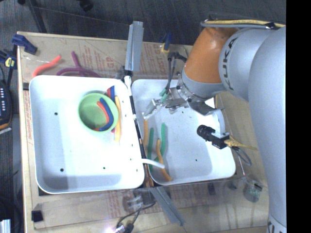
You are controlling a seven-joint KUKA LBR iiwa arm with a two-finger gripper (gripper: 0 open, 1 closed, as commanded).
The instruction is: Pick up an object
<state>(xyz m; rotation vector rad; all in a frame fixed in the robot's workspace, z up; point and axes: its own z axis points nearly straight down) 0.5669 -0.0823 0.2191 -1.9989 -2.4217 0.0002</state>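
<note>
Two slim green sticks (163,138) beside orange ones (146,130)

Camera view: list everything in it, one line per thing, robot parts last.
left bin: one, white, left half of the bench
right bin: one, white, beside it on the right
bowl: one, green, upper middle of the left bin
curved pieces: several, red, blue and yellow, in and across the bowl
thin sticks: several, green and orange, left side of the right bin
white piece: one, lower left corner of the right bin
orange piece: one, on the bench above the left bin
purple pieces: at least one, beside the orange piece
blue clips: two, along the bench's top edge
grey bar: one, above the gap between the bins
arm: one, grey with orange band, reaching from the right over the right bin
</note>
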